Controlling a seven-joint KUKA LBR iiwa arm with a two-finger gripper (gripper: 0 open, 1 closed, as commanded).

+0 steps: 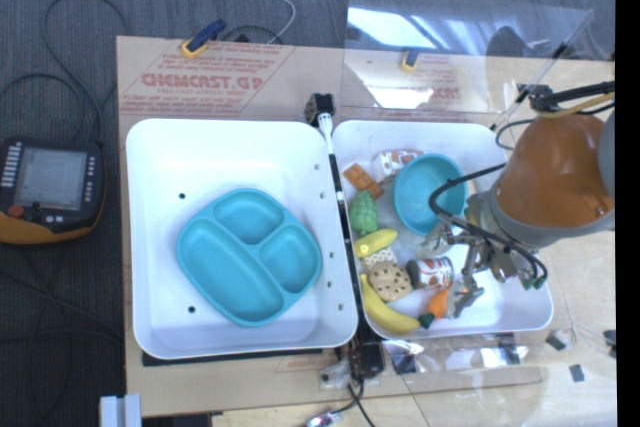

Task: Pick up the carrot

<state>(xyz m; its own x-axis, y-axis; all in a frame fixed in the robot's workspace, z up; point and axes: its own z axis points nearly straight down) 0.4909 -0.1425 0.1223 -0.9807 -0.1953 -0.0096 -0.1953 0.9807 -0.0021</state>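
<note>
From the fixed camera above, the worktop (200,85) carries two white bins side by side. The left bin (160,215) holds a blue divided plate (250,255), lying flat in the middle, well apart from the clutter. The right bin (520,315) is the crowded one, so the arm comes in over it from the right, its orange band (552,177) hanging above that bin's right half.

The carrot (437,303) lies near the front wall of the right bin, a small orange piece with a green end toward the banana (385,310). It is wedged among neighbours: the banana curves just beside it on the left, a small printed can (434,270) sits just behind it, and a speckled cookie (388,281) is close by. Further back are a blue bowl (425,193), a green vegetable (364,213) and a yellow piece (375,242).

The gripper (462,287) is low over this corner, placed just right of the carrot, presumably to reach it from the open side, away from the banana. Whether the fingers are apart or closed I cannot tell; dark cables and metal parts blur together there. The carrot appears to rest on the bin floor, not lifted, so I judge the pick as not yet made.
</note>
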